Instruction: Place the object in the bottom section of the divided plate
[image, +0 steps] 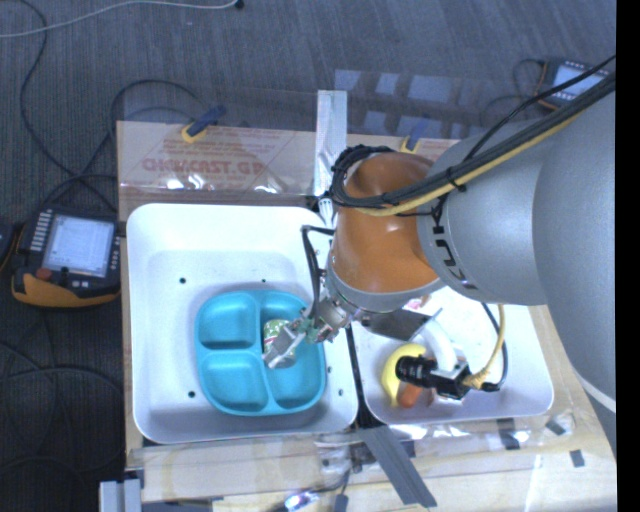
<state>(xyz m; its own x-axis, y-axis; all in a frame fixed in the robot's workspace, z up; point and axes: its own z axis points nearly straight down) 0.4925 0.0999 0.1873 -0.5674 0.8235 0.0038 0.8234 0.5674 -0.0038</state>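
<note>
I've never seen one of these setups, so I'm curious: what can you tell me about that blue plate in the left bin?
The divided plate is bright turquoise, looks like smooth plastic, with rounded corners and raised ridges splitting it into three sections. It lies flat on the floor of the left white bin, toward its front. The gripper hangs over the plate's right middle, hiding part of it, with something small and greenish at its tip.

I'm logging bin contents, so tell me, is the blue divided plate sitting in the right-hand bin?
No, the blue divided plate sits in the left bin, under the gripper.

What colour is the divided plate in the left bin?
Light blue, almost turquoise. The divided plate shows clearly in the camera view, lying in the white left bin.
</note>
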